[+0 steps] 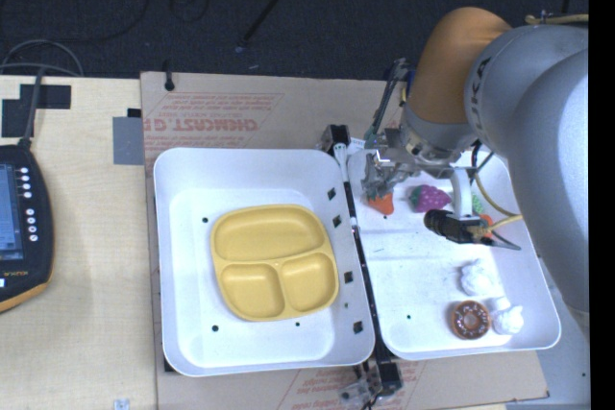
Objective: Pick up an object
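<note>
stage: approach, nothing lifted yet | tool (384, 176) just above small orange-red plastic piece (384, 204), lying in upper-left corner of right shallow white bin (415, 288) | tool grip state: can't tell | left: grasp, lift

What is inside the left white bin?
The left bin holds one yellow plate with three compartments. The bin floor under the plate is covered and cannot be seen.
</note>
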